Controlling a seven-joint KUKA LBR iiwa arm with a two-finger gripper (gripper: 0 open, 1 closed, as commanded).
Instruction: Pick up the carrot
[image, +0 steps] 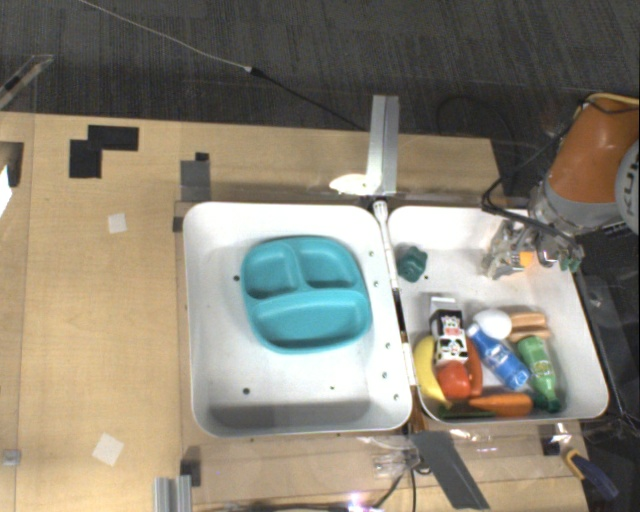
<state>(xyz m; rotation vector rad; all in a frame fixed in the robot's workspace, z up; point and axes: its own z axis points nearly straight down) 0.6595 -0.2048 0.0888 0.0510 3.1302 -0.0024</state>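
Clutter crowds the near end of the right-hand white bin (590, 345). Nearest the bench's front edge lies the long orange carrot (500, 404), stretched along the bin's near wall, with a round red tomato-like piece (455, 381) just beyond its left end and a curved yellow banana (427, 368) beside that. A green plastic bottle (538, 369) stands at the carrot's right end, a blue bottle with a white cap (497, 353) next to it, and a small black-and-white carton (449, 336) leans against the heap. Farther back, a small teal cup-like object (411, 262) sits alone by the divider. In the left white bin (200, 330) rests a teal sectioned plastic plate (305, 291). At the far right corner of the right bin hangs the metal two-finger gripper (520, 255), well apart from the carrot; how wide its jaws stand I cannot tell, nor can I tell whether it has anything. Above it rises the arm's orange band (590, 150).
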